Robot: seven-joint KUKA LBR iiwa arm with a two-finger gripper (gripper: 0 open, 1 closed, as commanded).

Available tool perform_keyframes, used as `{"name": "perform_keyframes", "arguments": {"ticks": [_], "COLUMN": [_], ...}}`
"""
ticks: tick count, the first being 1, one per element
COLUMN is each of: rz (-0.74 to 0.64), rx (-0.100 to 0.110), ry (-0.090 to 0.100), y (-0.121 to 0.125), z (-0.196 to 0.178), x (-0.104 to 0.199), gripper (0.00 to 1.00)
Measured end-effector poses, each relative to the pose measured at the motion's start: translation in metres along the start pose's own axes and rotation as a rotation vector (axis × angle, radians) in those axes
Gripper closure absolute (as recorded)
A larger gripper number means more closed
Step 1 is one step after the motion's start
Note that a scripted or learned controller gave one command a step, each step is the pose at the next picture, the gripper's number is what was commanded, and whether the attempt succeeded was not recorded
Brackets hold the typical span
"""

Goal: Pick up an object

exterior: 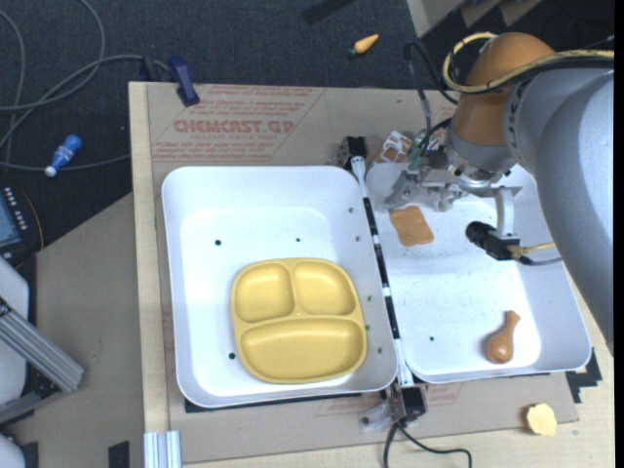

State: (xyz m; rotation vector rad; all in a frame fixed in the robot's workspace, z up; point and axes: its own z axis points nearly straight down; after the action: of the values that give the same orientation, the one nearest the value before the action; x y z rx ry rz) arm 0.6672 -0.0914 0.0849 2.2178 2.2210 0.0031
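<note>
Hand (426, 191) poised at the far edge of the right bin (468, 354), finger state impossible to tell, just beyond the tan flat piece (412, 226): you should centre over that piece before descending.

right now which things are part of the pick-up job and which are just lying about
Job: hand; flat brown piece and drumstick toy in the right bin.
Lying about: yellow divided plate, blue bottle, orange bit on floor, yellow chunk.

Red print reading "CHEMCAST GP" stands on the brown protective sheet (244, 120) covering the tabletop, left of the pincer (421, 191); smaller lines are illegible.
</note>
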Motion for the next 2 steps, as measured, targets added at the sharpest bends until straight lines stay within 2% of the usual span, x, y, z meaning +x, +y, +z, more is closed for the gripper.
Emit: {"name": "perform_keyframes", "arguments": {"ticks": [1, 2], "rz": [0.002, 0.000], "rx": [0.006, 0.000], "ry": [0.001, 0.000], "y": [-0.018, 0.000], "z": [0.000, 0.000], "x": [-0.003, -0.001], "gripper": [0.00, 0.00]}}
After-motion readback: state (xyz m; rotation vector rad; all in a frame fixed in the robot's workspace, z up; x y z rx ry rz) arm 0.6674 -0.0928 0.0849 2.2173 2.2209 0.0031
